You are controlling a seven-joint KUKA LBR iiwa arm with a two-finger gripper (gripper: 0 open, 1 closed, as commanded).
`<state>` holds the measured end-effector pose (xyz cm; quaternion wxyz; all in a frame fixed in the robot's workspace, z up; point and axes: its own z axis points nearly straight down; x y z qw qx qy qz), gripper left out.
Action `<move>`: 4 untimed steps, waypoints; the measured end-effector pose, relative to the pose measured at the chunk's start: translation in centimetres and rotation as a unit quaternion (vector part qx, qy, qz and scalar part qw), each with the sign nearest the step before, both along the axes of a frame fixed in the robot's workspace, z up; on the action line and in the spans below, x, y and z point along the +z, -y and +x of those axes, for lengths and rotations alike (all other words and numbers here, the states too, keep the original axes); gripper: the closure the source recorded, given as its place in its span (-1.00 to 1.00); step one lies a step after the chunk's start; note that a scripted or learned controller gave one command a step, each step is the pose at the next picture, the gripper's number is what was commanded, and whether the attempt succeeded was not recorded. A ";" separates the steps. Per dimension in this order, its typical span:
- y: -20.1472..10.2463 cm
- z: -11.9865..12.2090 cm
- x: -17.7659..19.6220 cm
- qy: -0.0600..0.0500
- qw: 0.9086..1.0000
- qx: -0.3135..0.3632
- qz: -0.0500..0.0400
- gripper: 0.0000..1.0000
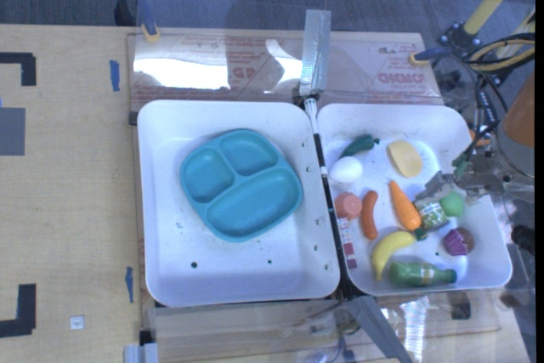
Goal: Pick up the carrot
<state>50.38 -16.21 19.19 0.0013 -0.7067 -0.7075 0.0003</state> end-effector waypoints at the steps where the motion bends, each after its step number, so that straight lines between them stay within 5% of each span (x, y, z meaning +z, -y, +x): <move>1: -2.2 4.5 -10.5 0.005 0.999 -0.039 -0.002 -1.00; 2: -2.1 4.6 -9.4 0.007 0.999 -0.040 -0.001 1.00; 3: -2.1 4.6 -9.5 0.006 0.999 -0.040 -0.001 -1.00; 4: -0.8 5.4 -10.6 0.003 0.999 -0.052 0.000 -1.00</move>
